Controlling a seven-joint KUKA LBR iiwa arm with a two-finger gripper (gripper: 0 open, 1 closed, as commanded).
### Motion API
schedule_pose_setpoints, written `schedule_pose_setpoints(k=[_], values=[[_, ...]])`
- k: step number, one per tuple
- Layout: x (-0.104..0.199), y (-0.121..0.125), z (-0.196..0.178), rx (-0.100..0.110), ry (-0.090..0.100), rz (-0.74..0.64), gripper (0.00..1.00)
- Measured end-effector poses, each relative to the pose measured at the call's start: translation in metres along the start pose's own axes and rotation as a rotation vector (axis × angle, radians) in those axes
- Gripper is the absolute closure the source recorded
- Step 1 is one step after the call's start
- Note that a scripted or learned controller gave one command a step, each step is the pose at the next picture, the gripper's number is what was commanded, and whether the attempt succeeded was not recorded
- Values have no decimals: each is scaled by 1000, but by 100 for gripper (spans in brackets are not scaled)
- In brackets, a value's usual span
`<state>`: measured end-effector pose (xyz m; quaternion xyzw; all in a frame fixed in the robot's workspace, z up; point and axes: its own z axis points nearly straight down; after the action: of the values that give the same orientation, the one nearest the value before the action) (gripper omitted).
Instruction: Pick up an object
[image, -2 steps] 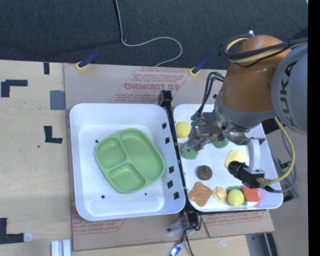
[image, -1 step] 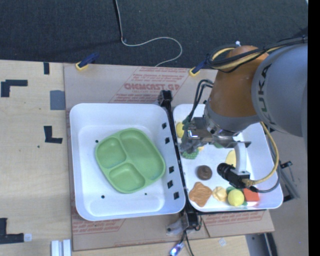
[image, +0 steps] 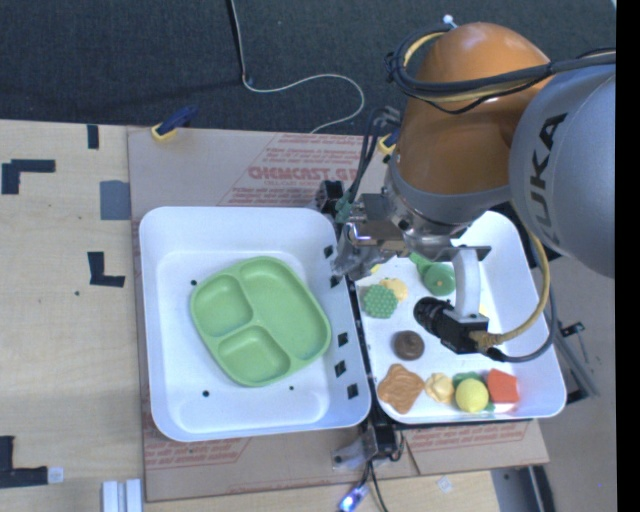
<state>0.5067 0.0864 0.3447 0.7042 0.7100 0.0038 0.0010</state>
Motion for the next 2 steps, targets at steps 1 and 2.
schedule_pose_setpoints(k=[1,2], values=[[-43,-25,40,12,-5,11,100],[-58,-23,-40,0,-4,8,100]])
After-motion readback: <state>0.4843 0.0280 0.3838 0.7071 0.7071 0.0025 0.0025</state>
